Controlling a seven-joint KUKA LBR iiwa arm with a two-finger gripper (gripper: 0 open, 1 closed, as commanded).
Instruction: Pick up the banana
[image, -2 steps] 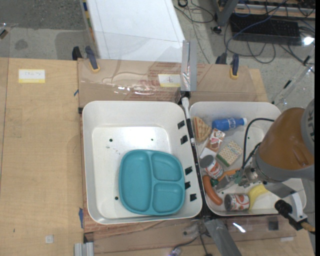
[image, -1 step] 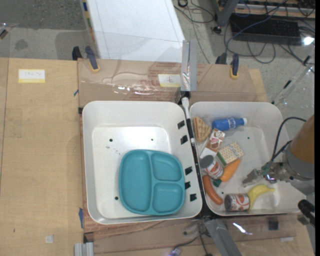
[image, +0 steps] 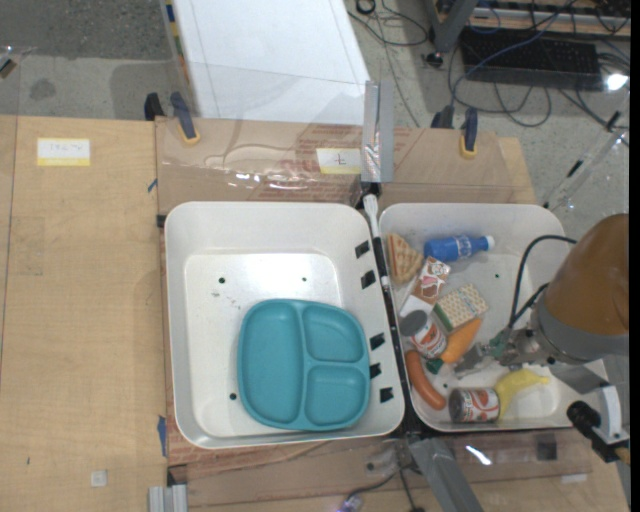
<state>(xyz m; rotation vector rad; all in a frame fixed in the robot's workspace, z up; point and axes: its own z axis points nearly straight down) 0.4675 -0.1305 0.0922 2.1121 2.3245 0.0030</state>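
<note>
The left bin (image: 190, 300) holds a teal divided plate (image: 303, 365) in its lower half, with bare white floor above it. The right bin (image: 520, 225) is crowded: a blue bottle (image: 457, 246) near the top, a pizza slice (image: 403, 257), a carrot (image: 459, 342), a sausage (image: 424, 381) and a can (image: 474, 404) (lying on its side). The banana (image: 520, 384) lies at lower right, beside the can, close to the bin's near edge. The pincer (image: 500, 352) hangs just above it; I cannot tell whether it is clenched or released.

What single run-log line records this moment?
task: pick banana | gripper: just left of banana, above it in view | banana: lying in right bin, not held
</note>
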